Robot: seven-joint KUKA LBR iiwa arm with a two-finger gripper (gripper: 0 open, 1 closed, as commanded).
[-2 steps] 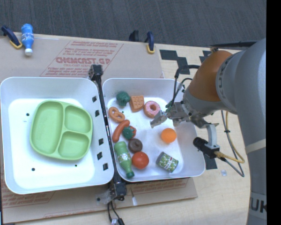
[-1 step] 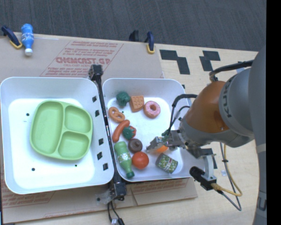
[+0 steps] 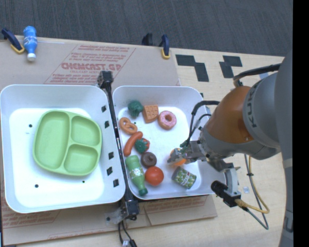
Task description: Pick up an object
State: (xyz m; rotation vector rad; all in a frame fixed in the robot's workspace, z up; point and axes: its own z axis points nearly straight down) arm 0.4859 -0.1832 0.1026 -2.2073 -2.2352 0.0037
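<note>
Arm (image 3: 247,122) reaches in from right, wrist over right bin (image 3: 193,94). Gripper (image 3: 178,157) sits low at right-near part of that bin, over an orange item, prob a carrot (image 3: 178,162), which lies right at the tips. Carrot looks partly covered by the tool, so its long axis is hard to call; seems roughly left-right. Can't tell how wide the gripper stands or whether carrot is actually gripped: tip area too small & cluttered. Judgement: carrot is the likely target, directly under/at gripper, so next move would be close + lift straight up, no big sideways travel.

Neighbours, tight spacing = risk of a bump or double grab:
- green can (image 3: 185,178) just near of gripper, lying tilted.
- choc donut (image 3: 149,159) to the left, tomato (image 3: 154,176) left-near.
- strawberry (image 3: 141,145) & sausage (image 3: 132,143) further left.
- pink donut (image 3: 167,119) far side, waffle (image 3: 151,112), broccoli (image 3: 135,107), pretzel (image 3: 127,125) far-left.
- green bottle (image 3: 136,174) along left wall, long axis near-far.

Left bin (image 3: 10,153) holds a green tray (image 3: 68,142), well apart from gripper. Task not yet done as far as can be seen.
</note>
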